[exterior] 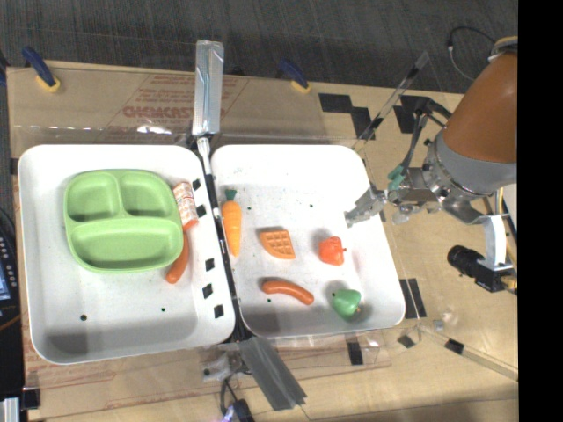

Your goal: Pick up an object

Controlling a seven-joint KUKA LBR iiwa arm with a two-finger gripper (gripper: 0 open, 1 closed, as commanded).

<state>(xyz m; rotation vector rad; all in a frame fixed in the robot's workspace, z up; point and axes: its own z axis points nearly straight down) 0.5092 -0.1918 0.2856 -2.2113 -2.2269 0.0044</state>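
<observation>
White bins: the left bin carries a green divided tray; the right bin holds a carrot, sausage, waffle, tomato and green pepper. The gripper hovers at its right rim, holding nothing.

Under me, both bins look like smooth white plastic with a soft sheen. The green tray is matt plastic. The carrot, sausage and red pepper shine like glossy toy plastic. The worktop looks like pale wood, and my claw is dull grey metal.
</observation>
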